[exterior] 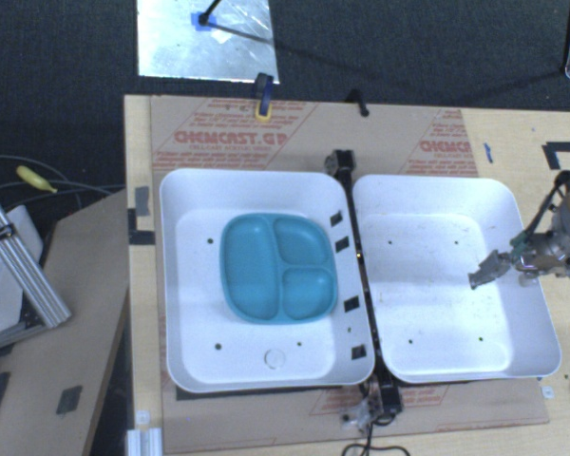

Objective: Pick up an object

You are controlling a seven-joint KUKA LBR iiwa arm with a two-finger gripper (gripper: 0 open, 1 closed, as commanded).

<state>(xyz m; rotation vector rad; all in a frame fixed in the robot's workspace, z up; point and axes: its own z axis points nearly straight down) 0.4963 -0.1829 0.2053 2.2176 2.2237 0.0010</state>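
two shallow white bins sit side by side on a bench topped with printed cardboard [266, 126]. the left bin [185, 255] holds a blue divided plate [275, 267], lying flat near its middle, with three compartments: a large one on the left and two smaller ones on the right. a small pale round thing [275, 357] lies on the floor of the same bin near its front wall, too faint to make out what it is. the right bin [437, 350] shows a speckled white floor. the gripper [489, 270] reaches in over the right bin's right side, most of the arm being cut off by the edge of the picture, so only the wrist end shows. a grey tip points leftward over the bin floor, well apart from the plate; whether the jaws are apart or together cannot be told, as the parts blur into one grey shape. nothing is seen between them. a row of black clips [344, 245] runs along the seam between the bins.
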